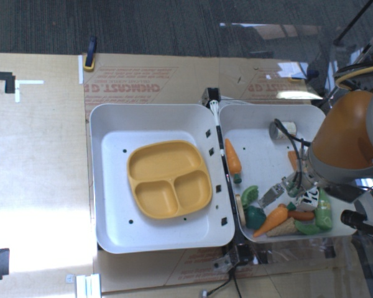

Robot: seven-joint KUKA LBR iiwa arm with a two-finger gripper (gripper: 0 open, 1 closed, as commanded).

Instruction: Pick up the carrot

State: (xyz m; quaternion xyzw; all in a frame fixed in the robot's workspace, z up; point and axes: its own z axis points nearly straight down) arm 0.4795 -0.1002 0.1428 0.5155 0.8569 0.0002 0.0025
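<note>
hidden: the arm [351, 132] comes in from the right and its orange band covers the right side of the right bin [261, 120]; whatever lies under it can't be seen
cut off: an orange sliver [292, 160] shows at the arm's left edge, the rest is hidden, can't identify it
hard to make out: gripper [286, 188] is a tangle of grey metal and black cable low over the right bin; can't tell its state
clutter: front of the right bin is a packed pile, with a dark green round item [256, 216], a leafy green piece [249, 194], a light green item [324, 211] and a black-and-white patterned bit [309, 197] touching or overlapping; individual shapes blur together
carrot: carrot [233, 158] lies in the right bin, hard against its left wall, next to the divider between bins
carrot look: short, orange, tapered to a point at the far end, wider end toward the front with a small dark green stub
carrot vs gripper: apart, nothing touching it; gripper sits to its right and nearer the front
lookalike: second orange tapered piece [272, 220] lies in the front pile, just below the gripper
left bin: left bin [105, 166] holds a yellow divided plate [170, 179] with three compartments
surface: surface [37, 166] is pale wood on the left, cardboard under the bins
</note>
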